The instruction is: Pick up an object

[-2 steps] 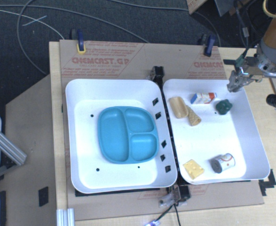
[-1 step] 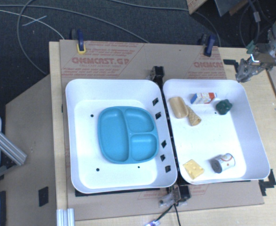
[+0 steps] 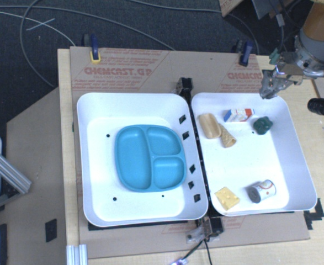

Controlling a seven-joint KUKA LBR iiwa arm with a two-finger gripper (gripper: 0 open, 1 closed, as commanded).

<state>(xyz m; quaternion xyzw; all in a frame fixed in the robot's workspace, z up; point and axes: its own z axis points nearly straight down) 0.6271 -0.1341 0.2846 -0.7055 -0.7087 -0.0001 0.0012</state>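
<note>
The hand (image 3: 269,90) hangs over the right bin's (image 3: 294,164) rim at about 1 o'clock, gripping nothing; whether it is open or closed I cannot tell. In that bin, a green lump (image 3: 262,125) lies nearest, at 2 o'clock, a small carton (image 3: 238,115) at 12, a tan roll (image 3: 216,129) at 10, a yellow block (image 3: 227,197) at 7, and a small can (image 3: 261,191) at 5. The left bin (image 3: 90,148) holds a blue tray (image 3: 149,157).
</note>
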